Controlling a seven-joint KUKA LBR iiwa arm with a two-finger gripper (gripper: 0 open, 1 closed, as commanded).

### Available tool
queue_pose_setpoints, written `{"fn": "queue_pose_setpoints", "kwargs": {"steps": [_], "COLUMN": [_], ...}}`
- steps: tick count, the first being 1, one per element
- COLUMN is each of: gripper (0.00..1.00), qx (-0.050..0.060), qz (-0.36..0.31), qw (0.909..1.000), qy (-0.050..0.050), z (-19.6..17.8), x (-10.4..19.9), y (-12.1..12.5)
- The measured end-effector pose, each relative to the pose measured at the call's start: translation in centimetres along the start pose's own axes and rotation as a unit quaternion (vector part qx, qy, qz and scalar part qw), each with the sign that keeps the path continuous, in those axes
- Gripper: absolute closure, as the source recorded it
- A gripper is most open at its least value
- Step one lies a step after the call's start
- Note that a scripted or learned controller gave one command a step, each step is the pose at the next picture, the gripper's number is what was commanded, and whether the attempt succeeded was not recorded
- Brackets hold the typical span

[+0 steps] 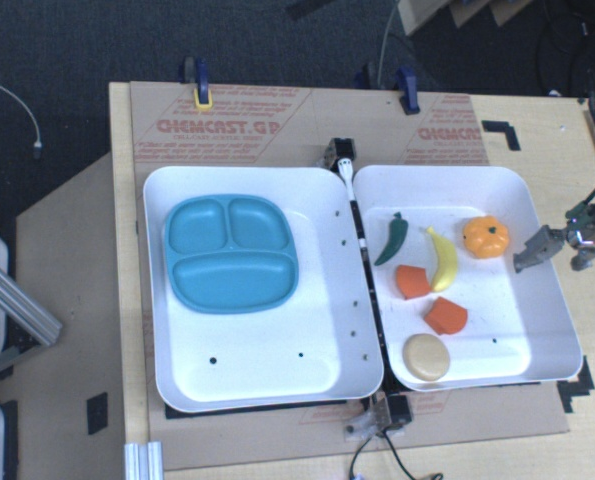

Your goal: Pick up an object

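The right bin (pixel 552 353) holds several toy foods. A green pepper (pixel 391 239) lies at its left, with a yellow banana (pixel 441 258) beside it. An orange pumpkin-like fruit (pixel 485 237) sits further right. An orange-red piece (pixel 412 281) and a red-orange piece (pixel 446 316) lie below the banana, and a beige round bun (pixel 427 356) rests near the front. My gripper (pixel 555 258) hangs over the bin's right rim, to the right of the orange fruit. It is open, with nothing between its fingers.
The left bin (pixel 322 348) carries a blue divided plate (pixel 233 252) in its left half. A black bar with clips (pixel 357 238) runs between the two bins. Blue clamps (pixel 202 83) hold the cardboard base at the back edge.
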State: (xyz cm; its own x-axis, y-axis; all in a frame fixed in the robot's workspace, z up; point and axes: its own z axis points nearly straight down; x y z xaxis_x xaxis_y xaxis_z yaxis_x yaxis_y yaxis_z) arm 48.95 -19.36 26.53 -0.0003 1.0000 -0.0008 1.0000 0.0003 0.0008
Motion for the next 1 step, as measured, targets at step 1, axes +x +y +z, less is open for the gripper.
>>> {"fn": "queue_pose_setpoints", "kwargs": {"steps": [1], "gripper": [0.00], "qx": [0.002], "qz": [0.001], "qw": [1.0000], "qy": [0.002], "z": [4.68], "x": [-0.18], "y": [-0.85]}}
